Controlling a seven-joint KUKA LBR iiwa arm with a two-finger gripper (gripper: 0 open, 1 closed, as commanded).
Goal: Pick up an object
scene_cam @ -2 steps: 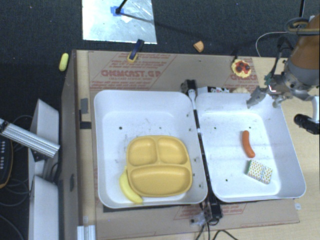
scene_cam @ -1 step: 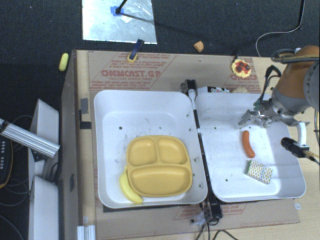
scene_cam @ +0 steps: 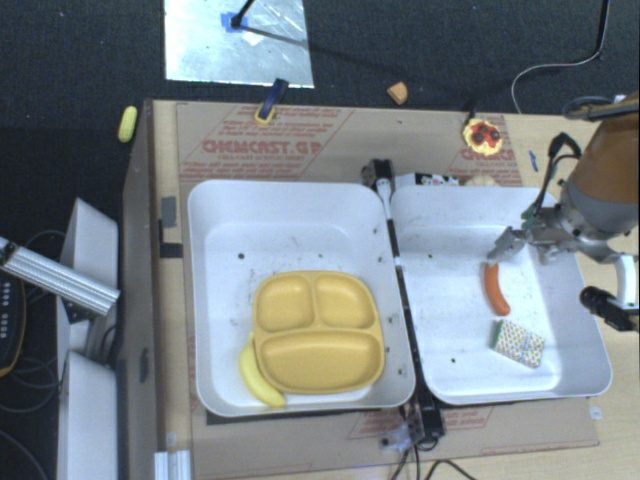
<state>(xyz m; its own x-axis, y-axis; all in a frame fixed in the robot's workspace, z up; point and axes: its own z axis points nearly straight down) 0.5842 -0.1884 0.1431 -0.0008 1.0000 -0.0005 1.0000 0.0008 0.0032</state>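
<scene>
A: The end effector [scene_cam: 512, 245] sits low over the right bin [scene_cam: 450, 368], just above the orange sausage [scene_cam: 496, 289]. Whether it is released or clenched, nobody can tell from here.

B: So nothing is lifted?

A: Apparently not. The sausage and the patterned sponge [scene_cam: 518, 344] lie on the bin floor; the yellow tray [scene_cam: 318, 330] and banana [scene_cam: 256, 376] rest in the left bin [scene_cam: 280, 218].

A silver sheet [scene_cam: 238, 26] lies on dark carpet [scene_cam: 420, 18] beyond the bench.
</scene>
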